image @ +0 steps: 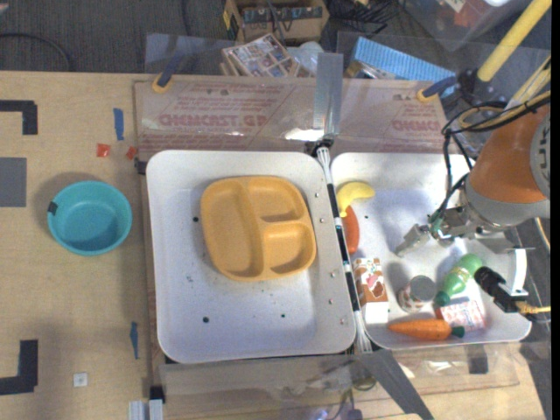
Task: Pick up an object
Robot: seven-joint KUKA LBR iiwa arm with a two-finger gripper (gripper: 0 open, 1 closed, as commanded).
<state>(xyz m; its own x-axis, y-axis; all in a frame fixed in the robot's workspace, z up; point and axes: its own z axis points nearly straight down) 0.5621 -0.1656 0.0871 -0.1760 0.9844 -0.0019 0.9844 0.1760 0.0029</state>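
My gripper [418, 234] hangs over the middle of the right bin [398, 182], pointing left, with nothing visibly in it. Below it lie a green bottle [459, 277], a grey can [421, 288], an orange carrot [425, 328] and a pink packet [465, 314] along the bin's near side. A yellow banana [353, 192] and a red pepper [351, 228] lie against the bin's left wall, well left of the gripper. A small printed carton [372, 279] rests below the pepper.
The left bin [175, 261] holds a yellow divided plate [257, 227]. A teal bowl [89, 217] stands on the bench at the far left. Clear plastic panels [262, 112] rise behind both bins.
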